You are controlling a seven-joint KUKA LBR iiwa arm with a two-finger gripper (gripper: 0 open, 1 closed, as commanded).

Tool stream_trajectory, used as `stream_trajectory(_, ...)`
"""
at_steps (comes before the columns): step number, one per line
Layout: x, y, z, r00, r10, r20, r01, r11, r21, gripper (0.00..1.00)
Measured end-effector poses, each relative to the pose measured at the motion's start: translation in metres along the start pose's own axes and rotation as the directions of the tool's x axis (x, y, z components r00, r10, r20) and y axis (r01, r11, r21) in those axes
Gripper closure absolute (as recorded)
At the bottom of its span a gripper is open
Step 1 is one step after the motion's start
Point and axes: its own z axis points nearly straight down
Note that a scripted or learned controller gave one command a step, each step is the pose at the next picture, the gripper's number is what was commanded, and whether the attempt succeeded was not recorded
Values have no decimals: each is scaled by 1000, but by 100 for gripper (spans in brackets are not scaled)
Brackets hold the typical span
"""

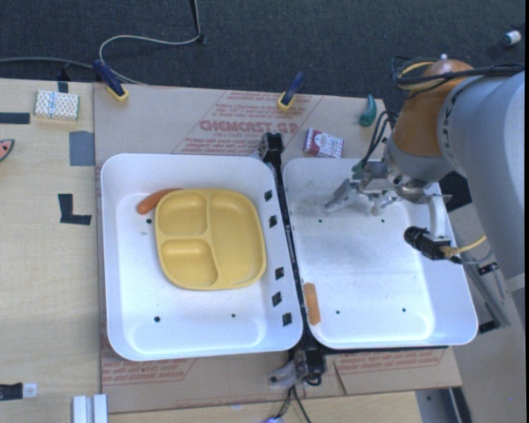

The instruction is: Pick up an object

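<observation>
I count two shallow white plastic bins side by side, the left bin (123, 263) and the right bin (379, 280). In the left bin lies one yellow plastic plate with three compartments (210, 238), and one orange carrot-shaped piece (152, 201) shows partly at the plate's upper left edge, touching it. In the right bin there is one small orange stick-shaped piece (311, 302), lying against the left wall near the front corner. My metal two-finger pincer (363, 197) is over the upper part of the right bin, well apart from that small orange stick, which lies toward the front and to the left of it. The fingers (339, 199) look spread a little, and nothing is between them; whether a fingertip touches the bin floor I cannot tell.
</observation>
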Motion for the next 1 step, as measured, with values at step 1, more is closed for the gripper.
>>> stream_trajectory(1, 41, 34, 21, 1000, 2, -2, -2, 1000, 3, 0)
